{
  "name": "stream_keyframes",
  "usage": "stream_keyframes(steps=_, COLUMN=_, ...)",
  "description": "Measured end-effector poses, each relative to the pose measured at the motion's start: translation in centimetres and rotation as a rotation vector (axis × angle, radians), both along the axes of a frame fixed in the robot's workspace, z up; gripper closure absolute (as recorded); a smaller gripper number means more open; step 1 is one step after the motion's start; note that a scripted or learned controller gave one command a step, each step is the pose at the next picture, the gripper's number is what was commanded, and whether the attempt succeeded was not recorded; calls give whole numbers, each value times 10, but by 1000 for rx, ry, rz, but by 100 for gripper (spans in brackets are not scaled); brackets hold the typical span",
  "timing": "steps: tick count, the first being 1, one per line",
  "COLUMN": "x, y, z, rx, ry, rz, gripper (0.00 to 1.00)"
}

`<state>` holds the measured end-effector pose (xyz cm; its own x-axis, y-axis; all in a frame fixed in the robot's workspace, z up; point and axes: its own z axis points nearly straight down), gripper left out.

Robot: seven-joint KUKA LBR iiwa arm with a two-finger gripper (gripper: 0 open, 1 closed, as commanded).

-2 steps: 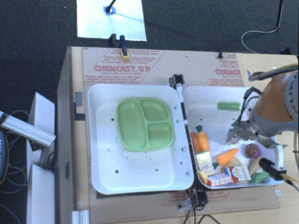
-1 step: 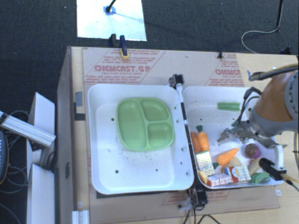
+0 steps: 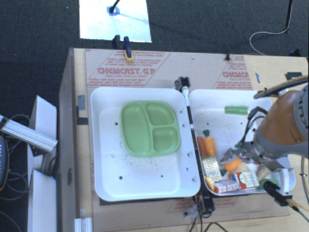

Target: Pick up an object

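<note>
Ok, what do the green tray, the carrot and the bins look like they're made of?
Green tray: likely moulded plastic; even matte pale green, rounded edges, three pressed compartments.
Carrot: probably a plastic toy; flat uniform orange with a green top, though too small to be sure.
Bins: seemingly thin formed plastic; white, slightly glossy, with rounded corners and rims.

The grey arm (image 3: 285,124) reached in from the right, wrist bent down, its hand (image 3: 237,154) lowered.

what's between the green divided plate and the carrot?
In the camera view: bare floor of the left bin, then the two bins' adjoining rims, between the green divided plate and the carrot.
</note>
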<state>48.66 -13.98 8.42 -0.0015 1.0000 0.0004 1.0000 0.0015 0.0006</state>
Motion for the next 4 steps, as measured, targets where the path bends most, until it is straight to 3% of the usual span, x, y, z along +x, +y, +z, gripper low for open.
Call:
stream_keyframes(steps=1, x=2, y=0, z=11, rx=0, ry=-6, rz=1, gripper=100)
stream_keyframes(steps=2, x=1, y=72, z=124, rx=0, ry=-4, rz=3, gripper=100)
stream_keyframes(steps=3, x=1, y=159, z=194, rx=1, ry=-3, rz=3, gripper=100)
stream_keyframes(steps=4, x=0, y=174, z=186, rx=0, ry=-1, rz=3, gripper=100)
